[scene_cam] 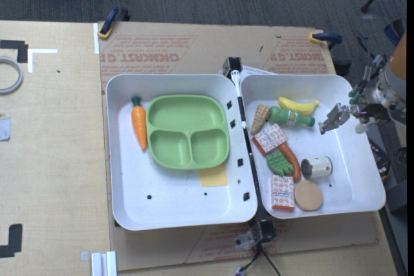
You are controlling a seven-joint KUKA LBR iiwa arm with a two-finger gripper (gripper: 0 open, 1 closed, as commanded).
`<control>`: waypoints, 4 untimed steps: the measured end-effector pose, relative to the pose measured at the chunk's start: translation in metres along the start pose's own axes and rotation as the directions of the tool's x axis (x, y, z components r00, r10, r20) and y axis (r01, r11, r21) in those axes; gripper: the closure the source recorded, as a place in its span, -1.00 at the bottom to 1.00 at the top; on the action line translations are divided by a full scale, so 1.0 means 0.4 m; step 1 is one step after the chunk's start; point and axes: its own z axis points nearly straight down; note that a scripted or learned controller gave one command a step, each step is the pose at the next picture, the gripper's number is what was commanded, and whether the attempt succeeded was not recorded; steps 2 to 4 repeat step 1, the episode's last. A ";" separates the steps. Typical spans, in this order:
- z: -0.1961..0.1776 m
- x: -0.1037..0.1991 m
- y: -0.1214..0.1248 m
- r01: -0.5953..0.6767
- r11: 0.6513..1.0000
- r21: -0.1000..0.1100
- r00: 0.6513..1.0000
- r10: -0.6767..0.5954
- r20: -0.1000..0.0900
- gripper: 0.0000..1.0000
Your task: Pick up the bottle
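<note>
Nothing is picked yet: the green bottle [292, 116] lies untouched at centre right of the frame, in the right bin [362, 194]. The gripper [335, 118] hovers just right of it, holding nothing; I cannot tell how wide it stands.

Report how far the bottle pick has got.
Done: nothing yet by the look of it. The bottle lies on its side in the right bin, below the banana and beside the cone. In hand: the gripper hangs over that bin, right of the bottle and apart from it, holding nothing. Left: close in on the bottle, grasp it and lift it.
</note>
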 end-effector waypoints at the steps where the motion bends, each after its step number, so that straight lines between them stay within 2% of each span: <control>1: -0.024 -0.001 0.002 0.000 1.000 0.000 1.000 0.000 0.001 1.00; 4: -0.024 -0.001 0.002 0.000 1.000 0.000 1.000 0.000 0.001 1.00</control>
